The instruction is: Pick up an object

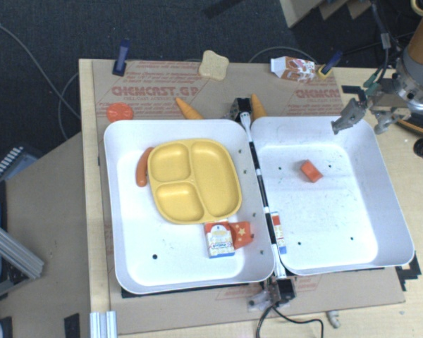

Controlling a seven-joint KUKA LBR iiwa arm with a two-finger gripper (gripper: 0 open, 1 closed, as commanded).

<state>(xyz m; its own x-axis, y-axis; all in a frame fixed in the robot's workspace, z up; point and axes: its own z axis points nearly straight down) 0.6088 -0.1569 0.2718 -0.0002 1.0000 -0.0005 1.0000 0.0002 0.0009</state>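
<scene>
A small orange block (310, 171) lies in the right bin (352, 224), toward its upper middle. My gripper (363, 120) hovers over that bin's far right corner, up and to the right of the block and well apart from it. Its two fingers (343, 120) are spread open with nothing between them. The left bin (127, 245) holds a yellow divided plate (194, 180), a red sausage (142, 167) along the plate's left side, and a small carton (220, 239) with a red packet (242, 234) against it, just below the plate.
Behind the bins on the cardboard lie a bread slice (213, 64), a carrot (188, 108), an orange disc (118, 111), a blue clip (120, 57) and a small milk carton (294, 67). A black clamp (241, 108) sits where the bins meet.
</scene>
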